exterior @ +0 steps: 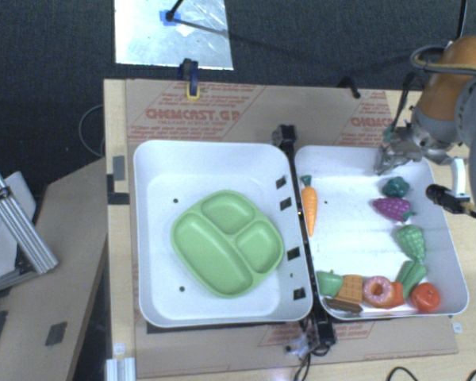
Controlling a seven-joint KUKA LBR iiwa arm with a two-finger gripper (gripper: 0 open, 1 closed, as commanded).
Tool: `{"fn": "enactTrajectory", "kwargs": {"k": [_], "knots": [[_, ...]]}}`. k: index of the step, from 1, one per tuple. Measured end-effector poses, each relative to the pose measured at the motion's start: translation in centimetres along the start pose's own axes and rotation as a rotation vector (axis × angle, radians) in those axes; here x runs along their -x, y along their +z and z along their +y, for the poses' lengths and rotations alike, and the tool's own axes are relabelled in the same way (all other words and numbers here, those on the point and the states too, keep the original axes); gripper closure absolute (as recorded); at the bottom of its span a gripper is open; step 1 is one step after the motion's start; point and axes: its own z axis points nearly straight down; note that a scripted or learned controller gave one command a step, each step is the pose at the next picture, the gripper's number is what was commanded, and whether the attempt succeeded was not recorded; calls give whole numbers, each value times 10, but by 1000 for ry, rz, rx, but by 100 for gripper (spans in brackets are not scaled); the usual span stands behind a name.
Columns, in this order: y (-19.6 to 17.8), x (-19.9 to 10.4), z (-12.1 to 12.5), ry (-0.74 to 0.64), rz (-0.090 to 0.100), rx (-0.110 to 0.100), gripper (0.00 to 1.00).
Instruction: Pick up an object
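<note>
Along the near wall of the right bin (460, 292) runs a row of toy food: a green piece (328, 282), a waffle-like brown piece (350, 290), a pink-iced doughnut (378, 290), a green pod (410, 275) and a red tomato (426, 296). Farther back along the bin's right side sit a green ridged vegetable (411, 242), a purple grape bunch (392, 208) and a dark teal piece (395, 186). An orange carrot (308, 205) lies against the left wall, beside the black divider. The left bin (159, 173) holds a pale green compartment plate (227, 243), tilted diagonally. Both bins rest on the worktop (246, 109), covered in printed brown paper. The gripper (390, 159) hangs over the far right corner of the right bin, just behind the teal piece, with nothing seen between the jaws; whether they are spread or pressed together cannot be told. An orange band (460, 58) tops the grey arm.
</note>
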Motion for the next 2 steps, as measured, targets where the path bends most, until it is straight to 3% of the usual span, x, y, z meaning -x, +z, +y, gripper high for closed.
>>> {"fn": "enactTrajectory", "kwargs": {"k": [1,2], "knots": [[-45,2,-1,5,14,5,100],[-97,6,-8,6,14,4,100]]}}
